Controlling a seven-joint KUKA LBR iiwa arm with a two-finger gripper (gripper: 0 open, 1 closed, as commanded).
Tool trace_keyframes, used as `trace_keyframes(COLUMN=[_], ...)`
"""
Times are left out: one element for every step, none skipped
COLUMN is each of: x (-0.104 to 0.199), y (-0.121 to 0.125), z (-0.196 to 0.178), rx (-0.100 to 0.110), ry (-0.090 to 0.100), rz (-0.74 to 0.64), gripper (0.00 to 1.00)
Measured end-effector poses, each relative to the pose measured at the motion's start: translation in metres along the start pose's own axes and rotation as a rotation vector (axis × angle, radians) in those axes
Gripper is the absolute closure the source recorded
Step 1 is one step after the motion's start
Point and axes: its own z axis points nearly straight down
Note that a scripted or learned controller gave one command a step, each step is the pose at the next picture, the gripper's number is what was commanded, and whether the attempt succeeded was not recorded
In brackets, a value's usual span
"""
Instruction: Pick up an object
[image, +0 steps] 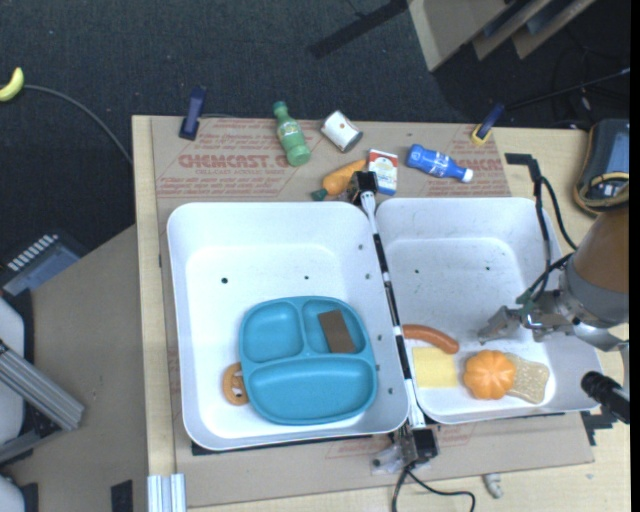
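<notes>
Reaching in from the right, the grey arm w/ its orange band puts the pincer (512, 322) low over the right bin (450, 235), dark metal fingers splayed apart, nothing between them.

Task objs sit at the near edge of that bin: a round orange fruit (489, 374), dimpled and slightly ribbed like a small pumpkin or tangerine, just below the pincer but apart from it. Touching its right side is a tan, speckled bread slice (531, 380), roughly square. To its left lies a flat pale-yellow cheese square (434, 367), and a slim reddish sausage (430, 337) lies along the cheese's far edge.

Both bins are shallow, glossy white plastic w/ rounded corners. The left bin (260, 240) holds a teal divided tray (300, 385), smooth plastic, 3 compartments; a brown rectangular block (336, 331) lies in its upper-right compartment. A small brown pretzel-like piece (234, 384) pokes out beside the tray's left edge.

Beyond the bins, on the printed cardboard sheet over the table (145, 330): a green bottle (292, 134), a white can (341, 130), a blue bottle (438, 163), a small carton (382, 170) and an orange carrot-like toy (341, 180).
</notes>
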Motion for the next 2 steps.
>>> trace_keyframes(x=[-0.014, 0.051], y=[-0.013, -0.003], z=[-0.001, 0.018], rx=[-0.001, 0.000], ry=[-0.001, 0.001], rz=[0.002, -0.001], gripper=[0.00, 0.00])
